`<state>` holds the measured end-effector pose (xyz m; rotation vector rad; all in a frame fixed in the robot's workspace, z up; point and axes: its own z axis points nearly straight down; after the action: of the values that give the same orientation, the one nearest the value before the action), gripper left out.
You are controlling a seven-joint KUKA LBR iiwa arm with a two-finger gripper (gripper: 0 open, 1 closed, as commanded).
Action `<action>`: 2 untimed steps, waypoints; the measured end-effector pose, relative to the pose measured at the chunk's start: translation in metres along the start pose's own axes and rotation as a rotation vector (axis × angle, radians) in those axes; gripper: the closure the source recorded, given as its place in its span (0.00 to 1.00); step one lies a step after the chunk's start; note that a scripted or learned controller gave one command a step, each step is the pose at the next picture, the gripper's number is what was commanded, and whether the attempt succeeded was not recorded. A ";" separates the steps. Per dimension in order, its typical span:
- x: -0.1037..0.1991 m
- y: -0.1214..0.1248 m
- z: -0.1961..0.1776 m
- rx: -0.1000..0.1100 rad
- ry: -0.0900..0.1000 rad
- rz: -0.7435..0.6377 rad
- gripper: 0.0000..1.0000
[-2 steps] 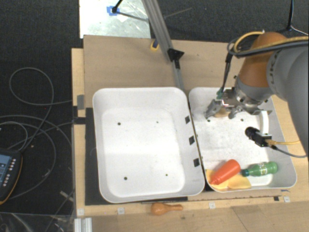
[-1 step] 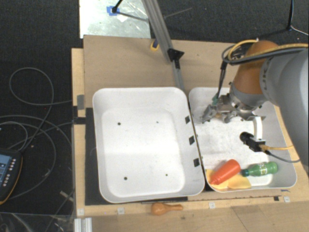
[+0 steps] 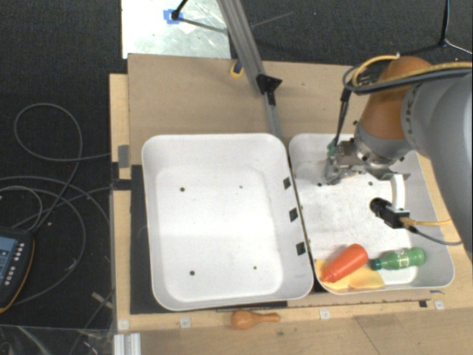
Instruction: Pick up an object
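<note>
- White plastic lies beneath me: my gripper (image 3: 334,170) hangs over the far part of the right bin (image 3: 325,220), low above its floor.
- Whether my gripper is spread or pressed together, I cannot tell from this slanted look; nothing shows pinched in it.
- Toward the near rim of that bin, well apart from me, an orange carrot (image 3: 344,262) lies tilted, its fat end up toward the bin's middle.
- Just beside the carrot, further from the divider, a green bottle (image 3: 398,259) lies on its side.
- Under both of them a yellow piece (image 3: 363,281) rests flat against the near wall, touching the carrot.
- Across the divider from me sits the left bin (image 3: 214,220).
- Beyond the near rims, on the brown bench (image 3: 185,87), a small tan wooden pin (image 3: 254,318) lies on its side, well apart from me.
</note>
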<state>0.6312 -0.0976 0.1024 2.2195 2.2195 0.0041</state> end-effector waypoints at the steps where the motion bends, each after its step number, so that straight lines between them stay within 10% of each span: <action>1: 0.011 0.002 -0.054 -0.003 0.000 -0.006 1.00; 2: 0.014 0.012 -0.103 -0.004 -0.001 -0.006 1.00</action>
<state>0.6426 -0.0834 0.2055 2.2101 2.2240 0.0079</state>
